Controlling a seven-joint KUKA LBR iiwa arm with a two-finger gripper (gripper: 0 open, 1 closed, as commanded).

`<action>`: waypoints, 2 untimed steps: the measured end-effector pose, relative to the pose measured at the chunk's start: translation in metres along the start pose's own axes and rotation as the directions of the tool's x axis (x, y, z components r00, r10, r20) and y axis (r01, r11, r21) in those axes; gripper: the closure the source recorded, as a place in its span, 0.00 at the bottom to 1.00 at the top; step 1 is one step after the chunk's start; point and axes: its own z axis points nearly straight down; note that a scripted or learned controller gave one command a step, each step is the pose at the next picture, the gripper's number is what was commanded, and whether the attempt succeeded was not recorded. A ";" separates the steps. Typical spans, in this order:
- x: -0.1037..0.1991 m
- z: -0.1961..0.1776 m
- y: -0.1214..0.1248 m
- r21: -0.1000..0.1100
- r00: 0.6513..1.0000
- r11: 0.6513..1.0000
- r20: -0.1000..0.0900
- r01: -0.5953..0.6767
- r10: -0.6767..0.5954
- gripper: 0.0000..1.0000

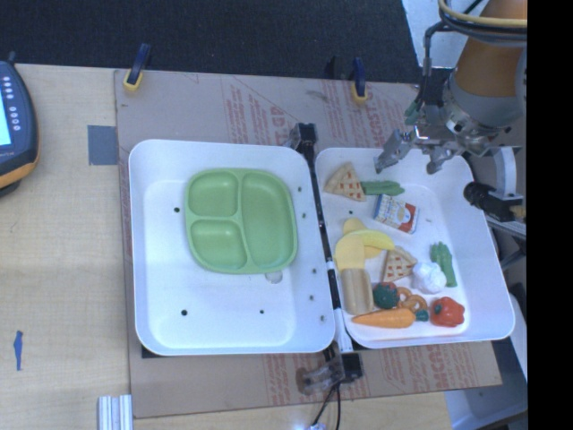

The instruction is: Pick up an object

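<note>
My gripper (414,158) hangs over the far edge of the right bin (488,240), its two fingers spread open with nothing between them. Just below it in the bin lie a pizza-slice toy (344,184), a green pea pod (383,187) and a small white carton (395,212). Nearer the front of the bin are a yellow banana (360,245), a sandwich wedge (397,263), a tan cylinder (356,290), a carrot (387,319), a red pepper (448,311), a white garlic bulb (428,277) and a green vegetable (442,261).
The left bin (161,312) holds a green divided plate (242,219). Blue and yellow clamps (359,77) pin the cardboard mat at the back. A handheld pendant (12,124) lies at the far left of the bench.
</note>
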 end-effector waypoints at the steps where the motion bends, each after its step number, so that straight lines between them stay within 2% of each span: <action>1: -0.031 0.136 -0.063 0.014 1.000 1.000 -0.002 -0.004 0.004 0.00; 2: 0.015 0.136 0.004 -0.010 1.000 1.000 0.007 0.003 -0.003 0.00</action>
